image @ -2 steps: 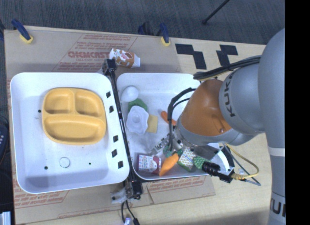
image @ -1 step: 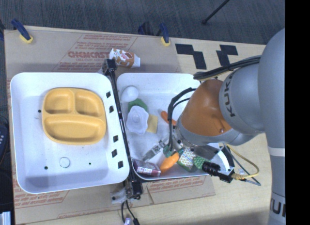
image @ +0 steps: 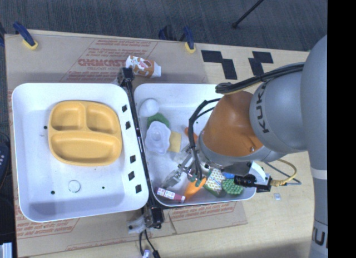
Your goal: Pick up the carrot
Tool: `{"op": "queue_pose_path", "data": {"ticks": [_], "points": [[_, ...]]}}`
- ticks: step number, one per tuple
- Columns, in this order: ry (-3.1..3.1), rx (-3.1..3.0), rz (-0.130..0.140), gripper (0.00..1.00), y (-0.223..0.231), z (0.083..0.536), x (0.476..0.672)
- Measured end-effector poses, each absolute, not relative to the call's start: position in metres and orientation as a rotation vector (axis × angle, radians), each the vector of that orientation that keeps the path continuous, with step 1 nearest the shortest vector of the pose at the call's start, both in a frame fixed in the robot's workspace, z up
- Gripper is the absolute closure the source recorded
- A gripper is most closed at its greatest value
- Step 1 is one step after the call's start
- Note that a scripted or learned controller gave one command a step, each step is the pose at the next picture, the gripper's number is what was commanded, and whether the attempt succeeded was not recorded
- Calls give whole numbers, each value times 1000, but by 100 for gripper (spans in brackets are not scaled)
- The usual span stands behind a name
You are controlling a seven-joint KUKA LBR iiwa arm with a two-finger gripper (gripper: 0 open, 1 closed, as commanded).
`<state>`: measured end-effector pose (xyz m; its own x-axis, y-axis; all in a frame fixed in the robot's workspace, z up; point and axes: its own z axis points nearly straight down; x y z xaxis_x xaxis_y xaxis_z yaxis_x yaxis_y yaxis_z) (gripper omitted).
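The carrot (image: 195, 187) is a small orange piece near the front edge of the right bin (image: 178, 93). It lies between a maroon and pink tube (image: 171, 195) and a patterned green and white item (image: 214, 180). My gripper (image: 184, 174) hangs low over the bin floor just left of and above the carrot, very close to its upper end. The arm's orange band (image: 231, 129) and grey wrist cover much of the bin's right half, hiding whatever lies below them.
The right bin also holds a white ball (image: 148, 107), a green piece (image: 159, 120), a clear cup (image: 157, 138), a pale yellow block (image: 175, 140) and a green toy (image: 234, 188). A yellow divided plate (image: 85, 132) sits in the left bin (image: 28, 196). A small packet (image: 143, 67) lies behind the bins.
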<state>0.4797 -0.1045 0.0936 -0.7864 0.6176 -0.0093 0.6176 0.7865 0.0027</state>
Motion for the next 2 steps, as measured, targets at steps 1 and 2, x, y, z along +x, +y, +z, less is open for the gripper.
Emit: {"op": "queue_pose_path", "data": {"ticks": [1, 2], "points": [[3003, 881, -2, 0, -100, 94, 482], [3037, 804, 0, 0, -106, 92, 558]]}}
